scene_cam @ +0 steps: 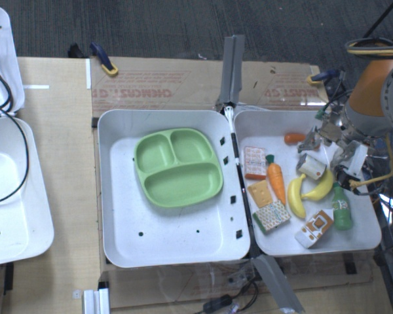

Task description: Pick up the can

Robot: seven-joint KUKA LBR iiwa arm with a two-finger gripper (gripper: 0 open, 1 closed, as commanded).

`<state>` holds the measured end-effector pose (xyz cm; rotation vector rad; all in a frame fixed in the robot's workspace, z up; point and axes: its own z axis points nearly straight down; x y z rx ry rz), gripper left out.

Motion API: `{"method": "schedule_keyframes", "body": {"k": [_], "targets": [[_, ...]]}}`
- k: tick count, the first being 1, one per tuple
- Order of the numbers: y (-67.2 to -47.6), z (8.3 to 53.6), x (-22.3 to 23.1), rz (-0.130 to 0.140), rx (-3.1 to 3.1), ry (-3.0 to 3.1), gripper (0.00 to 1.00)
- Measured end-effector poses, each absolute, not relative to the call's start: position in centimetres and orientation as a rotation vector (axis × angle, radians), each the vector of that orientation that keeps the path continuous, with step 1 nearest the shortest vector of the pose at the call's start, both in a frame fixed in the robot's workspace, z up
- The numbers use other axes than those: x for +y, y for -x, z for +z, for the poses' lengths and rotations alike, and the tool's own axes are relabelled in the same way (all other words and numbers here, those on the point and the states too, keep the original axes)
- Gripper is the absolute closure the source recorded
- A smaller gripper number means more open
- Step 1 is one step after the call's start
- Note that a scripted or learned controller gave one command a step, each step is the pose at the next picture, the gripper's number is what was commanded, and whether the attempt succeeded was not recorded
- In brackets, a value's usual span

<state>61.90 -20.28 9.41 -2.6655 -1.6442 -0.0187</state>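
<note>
**Arm over the right bin, gripper low at the can**

- Arm (380, 90): enters from the right edge; orange band above the wrist; wrist angled down and to the left over the upper right part of the right bin (275, 124).
- Gripper (319, 154): low inside the right bin, directly above the can. Whether it is spread or closed cannot be told; the wrist hardware hides that.
- Can (312, 167): small, pale, lying on its side just under the gripper, touching the upper end of the bananas (308, 191).
- Other contents, right bin: carrot (276, 180), green bottle (341, 209), small cartons and cards (270, 216), an orange-red piece (293, 137) near the top.
- Left bin (118, 195): holds a green divided plate (178, 167).
</note>
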Motion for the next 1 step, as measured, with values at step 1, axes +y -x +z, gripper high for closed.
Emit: {"method": "schedule_keyframes", "body": {"k": [1], "targets": [[-61.9, 9.41, -20.28, -0.019, -1.644, 2.665, 0.0]]}}
